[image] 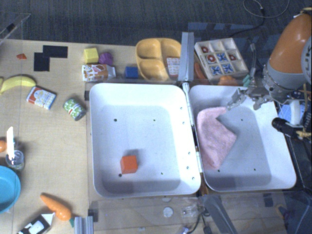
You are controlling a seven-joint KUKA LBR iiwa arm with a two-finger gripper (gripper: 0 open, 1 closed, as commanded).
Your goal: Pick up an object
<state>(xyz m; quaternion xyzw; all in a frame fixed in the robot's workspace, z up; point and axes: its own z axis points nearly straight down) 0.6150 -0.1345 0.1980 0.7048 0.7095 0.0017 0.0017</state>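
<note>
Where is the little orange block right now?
The orange block lies in the left white bin, near its front left corner. The pink cloth is in the other bin, to the right.

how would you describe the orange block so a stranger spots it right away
Start at the left bin, the one away from the arm. Near its front left corner lies a small orange block, alone on the white floor. The other bin holds a pink cloth, so the block is the only small, solid-coloured cube in either.
</note>
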